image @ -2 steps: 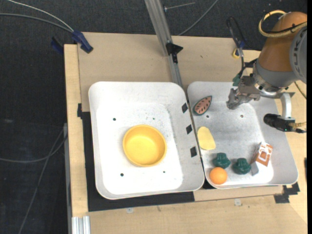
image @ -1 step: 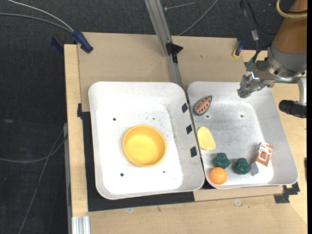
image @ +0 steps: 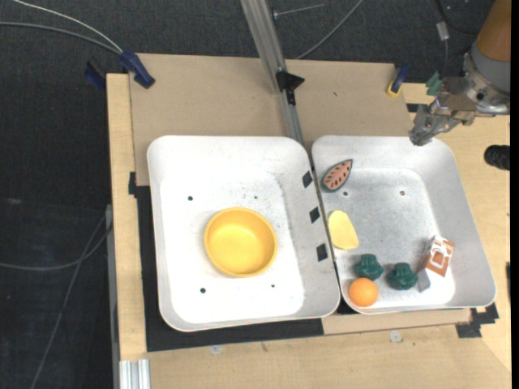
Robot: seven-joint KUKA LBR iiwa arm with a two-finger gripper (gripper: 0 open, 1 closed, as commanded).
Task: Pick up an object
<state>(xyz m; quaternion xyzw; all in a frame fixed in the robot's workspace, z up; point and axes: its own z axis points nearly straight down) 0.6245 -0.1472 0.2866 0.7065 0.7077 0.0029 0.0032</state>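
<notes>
Hand (image: pixel 422 133) above right bin (image: pixel 454 177) far rim; yellow bowl (image: pixel 239 241) in left bin (image: pixel 174 209).

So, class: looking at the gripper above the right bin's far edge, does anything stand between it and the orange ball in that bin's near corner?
Partly. The gripper hangs over the right bin. Bare floor lies below it, but beside the orange ball sit two green pieces, crowding it.

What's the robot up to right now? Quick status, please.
Hand poised at the right bin's far rim, holding nothing. Orange ball, two green pieces and yellow piece lie untouched. Nothing blocks the way down.
</notes>
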